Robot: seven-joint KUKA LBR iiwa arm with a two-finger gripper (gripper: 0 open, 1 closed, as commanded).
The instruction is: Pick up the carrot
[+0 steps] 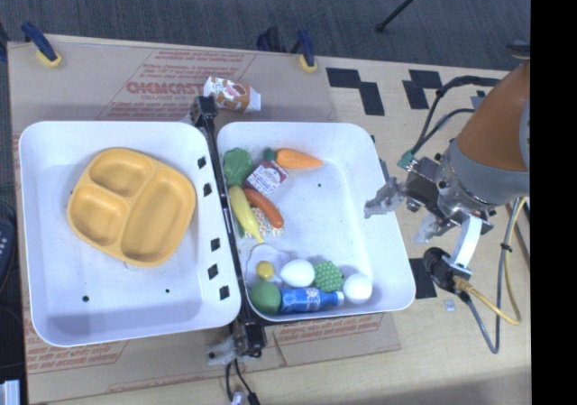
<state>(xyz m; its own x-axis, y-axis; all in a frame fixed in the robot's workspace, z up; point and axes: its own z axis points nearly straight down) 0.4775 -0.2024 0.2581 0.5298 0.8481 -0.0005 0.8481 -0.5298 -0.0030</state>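
The small orange plastic carrot (297,159) lies near the top of the right white bin (361,214), pointing to the right, just beside a little red and white packet (266,179). The grey metal pincer (386,198) sits at the right edge of that bin, lower and well to the right of the carrot, not touching it. I cannot tell how the pincer is set. The left white bin (54,295) holds a yellow plastic tray with three sections (132,205).
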